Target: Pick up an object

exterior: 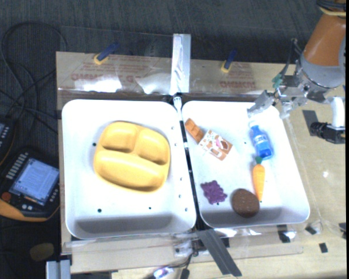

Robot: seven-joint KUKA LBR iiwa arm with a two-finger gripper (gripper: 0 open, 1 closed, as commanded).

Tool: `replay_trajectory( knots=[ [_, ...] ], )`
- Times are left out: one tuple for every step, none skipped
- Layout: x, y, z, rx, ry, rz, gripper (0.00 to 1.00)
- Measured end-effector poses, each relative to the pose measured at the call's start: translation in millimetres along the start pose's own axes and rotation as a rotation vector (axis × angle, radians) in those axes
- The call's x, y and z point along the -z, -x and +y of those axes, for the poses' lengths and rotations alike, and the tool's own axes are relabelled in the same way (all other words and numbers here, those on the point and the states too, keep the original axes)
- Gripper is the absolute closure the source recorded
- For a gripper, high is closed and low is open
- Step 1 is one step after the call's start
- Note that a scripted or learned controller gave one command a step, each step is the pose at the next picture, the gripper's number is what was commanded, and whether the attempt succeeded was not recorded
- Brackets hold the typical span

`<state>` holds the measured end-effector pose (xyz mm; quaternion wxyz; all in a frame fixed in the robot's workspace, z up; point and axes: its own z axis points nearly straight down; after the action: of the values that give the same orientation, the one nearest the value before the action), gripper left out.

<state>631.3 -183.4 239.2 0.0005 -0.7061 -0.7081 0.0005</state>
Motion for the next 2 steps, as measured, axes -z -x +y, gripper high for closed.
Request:
replay_trajectory(
  knots=[
    [-104.6, -9.8, 0.6, -0.042, -0.003, -0.002, 0.00],
    [-86.5, -15.4, -69.2, -0.044, 0.000, -0.002, 0.00]
  ],
)
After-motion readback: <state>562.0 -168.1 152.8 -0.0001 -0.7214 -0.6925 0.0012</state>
